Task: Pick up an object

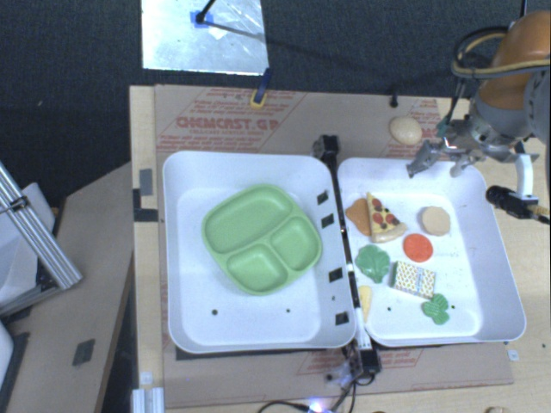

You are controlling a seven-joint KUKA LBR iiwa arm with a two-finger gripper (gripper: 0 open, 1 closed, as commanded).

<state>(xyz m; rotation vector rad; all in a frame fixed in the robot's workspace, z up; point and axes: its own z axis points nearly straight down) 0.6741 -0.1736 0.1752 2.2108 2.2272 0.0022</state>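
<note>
From the one camera above the bench, my hand (pixel 443 157) hangs over the far edge of the right shallow white bin (pixel 495 231), with its two grey fingers spread apart and nothing between them. One fingertip points down toward the bin's far left corner and the other sits just inside the far rim. My grey arm with its orange band (pixel 521 46) comes in from the upper right, trailing black cables.

The things I could pick all lie in the right bin, nearer the camera than my hand. A toy pizza slice with red dots (pixel 379 216) lies near the dividing wall. A round tan cookie-like disc (pixel 436 221) sits to its right, and a flat red-orange disc (pixel 418 248) lies just below that. A dark green leafy piece (pixel 374 262) rests beside a small patterned square packet (pixel 414 279), close to touching it. A small green broccoli-like piece (pixel 436 309) lies near the front, and a pale yellow wedge (pixel 365 300) leans by the divider.

Outside the bins, a cream egg-shaped object (pixel 405 130) rests on the cardboard-covered bench (pixel 232 119), just left of my hand.

The left shallow white bin (pixel 185 317) holds a light green three-compartment plastic plate (pixel 262 238), well apart from me. A black hinged strip (pixel 337 231) runs between the two bins.
</note>
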